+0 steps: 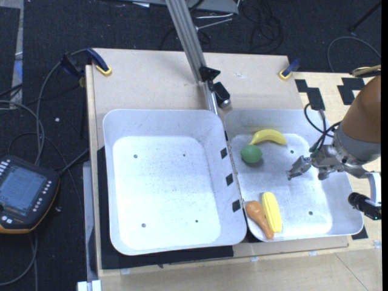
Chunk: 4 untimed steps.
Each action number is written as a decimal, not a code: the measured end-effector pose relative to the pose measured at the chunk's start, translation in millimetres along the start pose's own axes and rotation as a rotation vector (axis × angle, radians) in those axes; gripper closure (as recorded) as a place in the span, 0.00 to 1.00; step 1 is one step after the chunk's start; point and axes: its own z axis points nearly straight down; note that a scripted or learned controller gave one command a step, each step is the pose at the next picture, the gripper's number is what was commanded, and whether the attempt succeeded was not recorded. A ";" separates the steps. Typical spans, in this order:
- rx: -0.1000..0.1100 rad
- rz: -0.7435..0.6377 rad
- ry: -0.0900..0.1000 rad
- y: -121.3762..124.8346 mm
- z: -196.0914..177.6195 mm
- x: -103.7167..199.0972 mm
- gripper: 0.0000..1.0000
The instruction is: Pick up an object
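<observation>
Object candidates: four pieces lie in the right bin (pixel 339 223), and I have no word on which one the program wants.
Gripper (pixel 301 167): I see it low over the right bin's floor, right of centre, reaching in from the right; nothing sits between its fingers. Open or closed, I cannot tell, the tips are a dark blur from up here.
Arm (pixel 364 120): the grey wrist with its orange band comes over the bin's right rim, slanting down toward the middle, which fits an approach rather than a lift.
Nearest piece: the green ball (pixel 251 154), left of the gripper with bare floor between them; my guess is this or the banana is the target.
Banana (pixel 269 137): yellow and curved, just above the ball, close to touching it, near the bin's back wall.
Front corner: a yellow block (pixel 271 211) lies beside an orange carrot-shaped piece (pixel 259 218), touching along their length, tucked against the left front rim. I judge that awkward, since the wall leaves little room for a finger.
Left bin (pixel 163 180): white, sharing the middle divider with its neighbour.
Progress: the pick is not yet made, by my reading.
Risk: the ball may roll away if the fingers land off centre.
</observation>
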 end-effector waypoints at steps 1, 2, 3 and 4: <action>-0.005 0.000 -0.002 1.1 -13.1 -0.6 1.00; -0.010 0.000 -0.003 0.6 -72.7 6.6 1.00; -0.010 0.000 -0.003 1.3 -125.1 6.6 1.00; -0.006 -0.004 0.000 24.3 -128.9 59.8 1.00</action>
